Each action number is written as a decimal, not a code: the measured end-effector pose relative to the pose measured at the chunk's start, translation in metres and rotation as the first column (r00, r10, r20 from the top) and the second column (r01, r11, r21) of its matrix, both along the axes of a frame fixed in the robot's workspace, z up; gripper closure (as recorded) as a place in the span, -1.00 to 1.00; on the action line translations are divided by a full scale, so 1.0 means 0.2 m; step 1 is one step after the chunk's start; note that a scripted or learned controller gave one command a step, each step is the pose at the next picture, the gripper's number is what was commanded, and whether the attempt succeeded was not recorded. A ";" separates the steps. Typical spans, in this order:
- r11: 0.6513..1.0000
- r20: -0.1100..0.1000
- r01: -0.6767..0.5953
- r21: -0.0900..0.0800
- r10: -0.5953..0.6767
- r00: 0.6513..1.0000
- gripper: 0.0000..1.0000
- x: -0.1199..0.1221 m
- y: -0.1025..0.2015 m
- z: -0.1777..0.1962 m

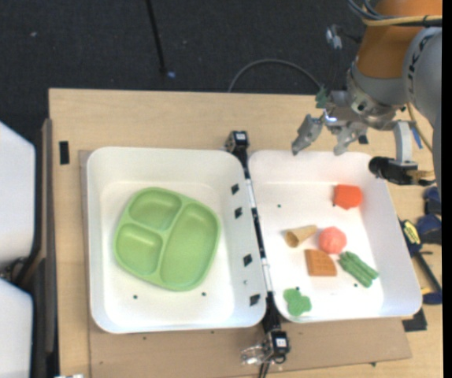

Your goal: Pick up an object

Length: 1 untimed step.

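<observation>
- Six small things are lying in the right bin (383, 203), all in its middle and near half, none of them held.
- An orange block (348, 196) is sitting nearest the bin's far right corner, apart from the rest.
- A pink ball (333, 239) is resting near the middle, touching a tan waffle (320, 263) just on its near side.
- A cone (299, 235) is lying just beside the ball, on the side toward the bin's left edge.
- A green pickle (357, 268) is lying at a slant just beside the waffle, toward the right edge.
- A green leafy piece (296, 302) is sitting by the near left corner of that bin.
- The gripper (325, 139) is hanging over the far edge of the right bin, its two fingers spread wide with nothing between them, well apart from every item.
- The arm (391, 38) is reaching in over the bench's far right corner.
- The left bin (100, 290) is carrying a green divided plate (168, 238) in its middle.
- Both bins are resting side by side on the bench (131, 116).
</observation>
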<state>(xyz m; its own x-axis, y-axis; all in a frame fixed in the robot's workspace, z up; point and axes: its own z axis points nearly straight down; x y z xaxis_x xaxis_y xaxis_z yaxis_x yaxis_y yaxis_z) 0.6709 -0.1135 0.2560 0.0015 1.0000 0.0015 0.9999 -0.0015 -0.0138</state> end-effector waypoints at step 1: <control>1.000 0.012 -0.001 -0.001 0.001 1.000 -1.00 0.01 0.00 0.04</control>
<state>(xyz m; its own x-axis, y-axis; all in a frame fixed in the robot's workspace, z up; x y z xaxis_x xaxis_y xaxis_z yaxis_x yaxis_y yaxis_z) 0.6727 -0.1131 0.2639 0.0003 1.0000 0.0008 1.0000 -0.0003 -0.0016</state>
